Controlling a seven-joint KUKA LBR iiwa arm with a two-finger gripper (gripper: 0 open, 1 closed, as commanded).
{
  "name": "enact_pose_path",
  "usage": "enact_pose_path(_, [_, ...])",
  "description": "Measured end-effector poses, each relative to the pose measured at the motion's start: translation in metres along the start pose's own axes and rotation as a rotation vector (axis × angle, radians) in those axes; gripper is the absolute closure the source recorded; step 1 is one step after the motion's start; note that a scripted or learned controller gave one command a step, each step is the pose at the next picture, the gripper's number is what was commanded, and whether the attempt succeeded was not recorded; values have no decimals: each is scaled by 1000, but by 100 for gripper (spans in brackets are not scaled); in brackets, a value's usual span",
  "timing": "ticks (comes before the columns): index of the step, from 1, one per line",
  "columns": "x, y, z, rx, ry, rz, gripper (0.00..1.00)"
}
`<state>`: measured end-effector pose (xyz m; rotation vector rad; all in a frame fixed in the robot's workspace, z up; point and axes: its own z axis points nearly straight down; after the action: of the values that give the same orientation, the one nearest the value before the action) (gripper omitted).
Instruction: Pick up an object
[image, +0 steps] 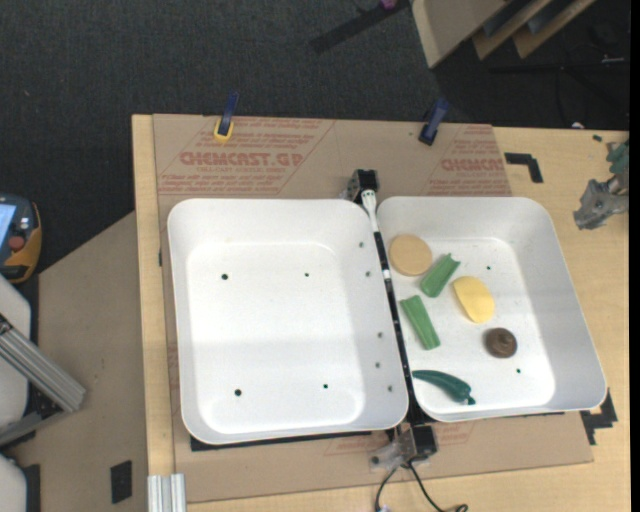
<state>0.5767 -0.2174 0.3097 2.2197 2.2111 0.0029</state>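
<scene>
Toys lie in the right bin (560, 290): a green stick (420, 322) pointing to 11 o'clock, a yellow lump (474, 299), a brown ball (501, 343). Pincer (598, 205) at 3 o'clock; its grip I cannot tell.

Two white bins side by side on bench. Right bin (560, 300) holds tan disc (410, 254), two green sticks (439, 276) (420, 322), yellow lump (474, 299), brown round piece (501, 343), dark green pepper (444, 385). Left bin (200, 300) beside it. Gripper (600, 200) at far right edge, off bins.

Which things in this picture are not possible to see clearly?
- The hand, at the camera view's right edge: partly cut off and too small to judge its state.
- Brown round object in the right bin: too small to identify.
- Object at the left edge: cut off by the frame.
</scene>
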Motion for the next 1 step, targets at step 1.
enact_pose_path(1, [-9, -59, -124, -8, -3, 0, 100])
